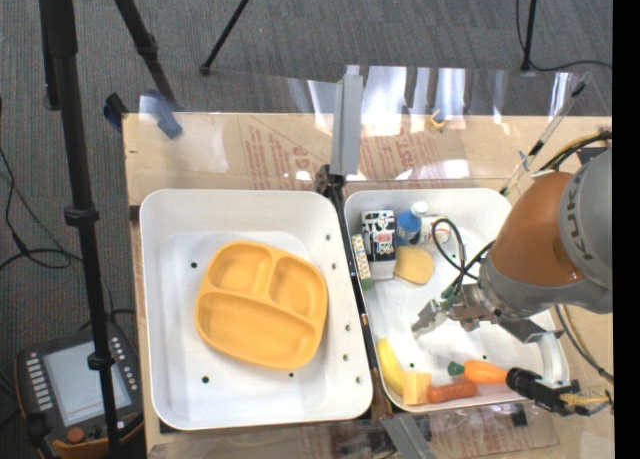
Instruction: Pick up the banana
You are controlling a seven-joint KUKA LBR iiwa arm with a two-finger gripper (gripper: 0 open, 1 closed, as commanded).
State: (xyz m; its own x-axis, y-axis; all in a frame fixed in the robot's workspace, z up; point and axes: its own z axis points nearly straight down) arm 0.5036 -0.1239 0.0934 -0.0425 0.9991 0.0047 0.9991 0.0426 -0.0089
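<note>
The banana (393, 367) is a short yellow piece lying along the left wall of the right bin (500, 209), near that bin's front corner. My gripper (432, 315) hangs over the middle of the right bin, up and to the right of the banana and apart from it. Nothing shows in the gripper. The grey arm with its orange band (535, 237) comes in from the right and covers the bin's right side.
By the banana lie two orange carrots (470, 379). At the right bin's back stand a small carton (378, 231), a blue-capped bottle (408, 225) and a pale yellow slice (414, 266). The left bin (170, 237) holds an orange divided plate (262, 303).
</note>
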